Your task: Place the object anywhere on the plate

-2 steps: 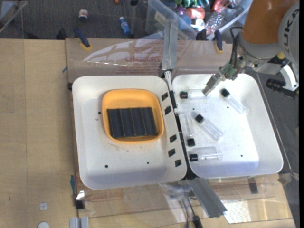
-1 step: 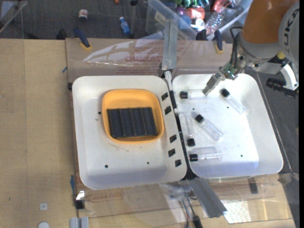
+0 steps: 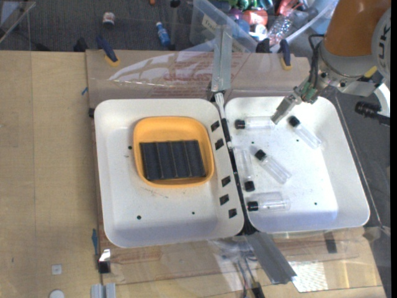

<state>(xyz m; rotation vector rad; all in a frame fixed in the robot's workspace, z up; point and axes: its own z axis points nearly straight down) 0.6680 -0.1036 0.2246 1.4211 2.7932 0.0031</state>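
The arm is cut off at the top right edge, so only its orange band and wrist are seen. The end effector (image 3: 280, 115) is small and blurred — I cannot tell if it is spread or pressed together, and nothing is visibly between it. It hangs over the right bin (image 3: 347, 185), near one clear vial (image 3: 253, 123). Other vials lie in this bin, apart. The yellow plate (image 3: 141, 132) sits in the left bin (image 3: 118, 216), carrying a dark ribbed block (image 3: 172, 160).
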